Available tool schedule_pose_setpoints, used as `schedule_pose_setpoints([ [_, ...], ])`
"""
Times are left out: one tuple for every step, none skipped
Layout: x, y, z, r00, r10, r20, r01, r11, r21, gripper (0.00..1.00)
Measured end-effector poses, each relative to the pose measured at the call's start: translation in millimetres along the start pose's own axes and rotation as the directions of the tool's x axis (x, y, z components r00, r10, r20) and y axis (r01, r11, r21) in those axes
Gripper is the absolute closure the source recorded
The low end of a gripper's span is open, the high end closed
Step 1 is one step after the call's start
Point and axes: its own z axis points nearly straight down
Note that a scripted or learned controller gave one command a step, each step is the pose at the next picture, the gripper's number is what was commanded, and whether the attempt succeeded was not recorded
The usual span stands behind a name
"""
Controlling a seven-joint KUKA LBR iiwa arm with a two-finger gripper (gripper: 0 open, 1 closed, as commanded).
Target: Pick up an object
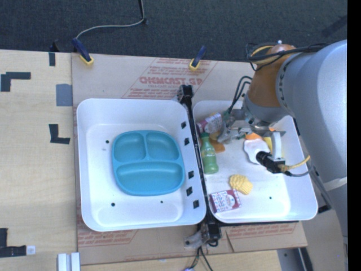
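Right bin (282, 208): one green bottle (209, 157), one yellow piece (241, 183), one red packet (224, 201); claw (228, 130) state unclear.

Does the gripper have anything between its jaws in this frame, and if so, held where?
Cannot be told. The gripper is low among items in the right bin, near the green bottle.
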Motion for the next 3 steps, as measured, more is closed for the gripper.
schedule_pose_setpoints([
  [-0.9,-0.1,0.3,1.000,0.000,0.002,0.000,1.000,0.000,0.00],
  [-1.1,-1.6,9.3,1.000,0.004,0.007,-0.004,1.000,-0.002,0.00],
  [2.1,-1.8,0.1,1.000,0.003,0.000,-0.003,1.000,0.001,1.00],
])
